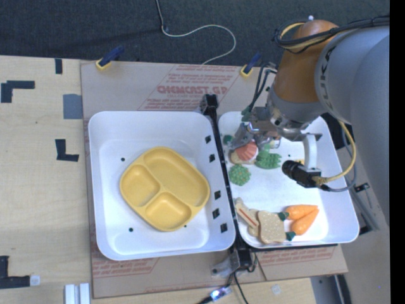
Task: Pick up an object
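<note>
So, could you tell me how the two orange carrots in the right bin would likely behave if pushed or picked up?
The carrots look like smooth moulded toys, so probably stiff and light. Their tapered, rounded shape suggests they might roll or slip in a pinch. They lie against the sandwich slice, so a push would likely shift it as well.

The counter (38,189) is pale wood with dark angular marks toward its left edge, and a printed cardboard sheet (183,87) lies flat on it, held at the far edge by two blue-and-yellow clamps (109,57). On the cardboard sit two shallow white bins side by side, touching along a black-clipped seam: the left bin (104,170) toward the counter's middle, the right bin (338,223) toward its right edge. A thin white cable (196,30) trails over the dark surface beyond the counter's far edge.
</note>
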You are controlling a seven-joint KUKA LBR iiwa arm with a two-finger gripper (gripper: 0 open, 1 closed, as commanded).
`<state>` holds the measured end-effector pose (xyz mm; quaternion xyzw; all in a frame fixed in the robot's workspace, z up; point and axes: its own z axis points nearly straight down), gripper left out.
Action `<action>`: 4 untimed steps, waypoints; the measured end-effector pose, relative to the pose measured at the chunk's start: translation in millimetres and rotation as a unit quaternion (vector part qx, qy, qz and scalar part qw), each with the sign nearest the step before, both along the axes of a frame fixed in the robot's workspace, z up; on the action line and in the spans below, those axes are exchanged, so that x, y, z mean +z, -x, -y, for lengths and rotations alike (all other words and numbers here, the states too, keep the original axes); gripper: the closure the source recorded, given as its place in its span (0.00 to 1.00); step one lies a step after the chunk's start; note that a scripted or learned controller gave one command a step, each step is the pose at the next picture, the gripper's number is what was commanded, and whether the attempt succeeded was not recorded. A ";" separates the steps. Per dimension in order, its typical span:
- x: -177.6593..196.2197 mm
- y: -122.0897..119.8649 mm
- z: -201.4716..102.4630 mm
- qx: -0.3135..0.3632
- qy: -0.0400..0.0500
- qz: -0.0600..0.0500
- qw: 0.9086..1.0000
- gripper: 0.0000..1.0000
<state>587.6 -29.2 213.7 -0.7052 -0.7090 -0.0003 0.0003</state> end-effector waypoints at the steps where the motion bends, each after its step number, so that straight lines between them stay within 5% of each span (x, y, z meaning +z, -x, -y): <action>1: -2.9 -43.1 -29.5 0.000 0.000 0.001 1.000 1.00; 2: 21.1 -58.4 -33.3 -0.002 0.000 0.001 1.000 1.00; 4: 0.0 -63.3 -33.9 -0.002 0.001 -0.001 1.000 1.00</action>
